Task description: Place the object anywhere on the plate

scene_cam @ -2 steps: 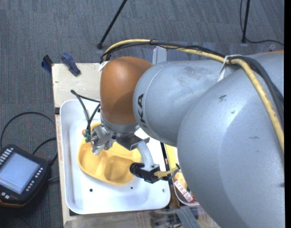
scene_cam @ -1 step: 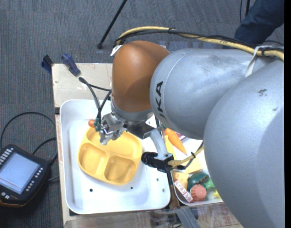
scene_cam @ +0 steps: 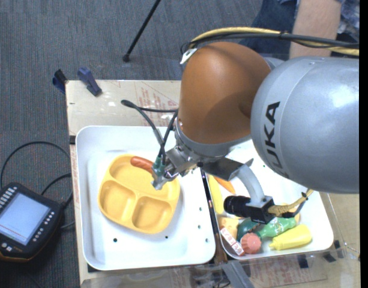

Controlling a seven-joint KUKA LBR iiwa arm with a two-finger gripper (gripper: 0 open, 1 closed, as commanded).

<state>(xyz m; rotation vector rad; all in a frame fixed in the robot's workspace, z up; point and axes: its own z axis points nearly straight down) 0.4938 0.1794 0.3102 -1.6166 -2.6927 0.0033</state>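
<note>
- Yellow plastic plate (scene_cam: pixel 135 200) with 3 compartments is sitting in the left bin (scene_cam: pixel 87 221).
- Gripper (scene_cam: pixel 159 174) is hovering over the plate's upper right rim; whether it is clenched or released is unclear.
- Orange sausage-like object (scene_cam: pixel 141 162) is lying just left of the gripper, in the plate's top compartment, long axis slanting down toward the gripper.

Robotics lab. Evidence: industrial KUKA arm (scene_cam: pixel 304 125) over a cardboard-topped bench (scene_cam: pixel 129 98), handheld control pendant (scene_cam: pixel 18 221) on grey carpet (scene_cam: pixel 63 29), tripod leg (scene_cam: pixel 144 23), trailing cables (scene_cam: pixel 27 161).
</note>
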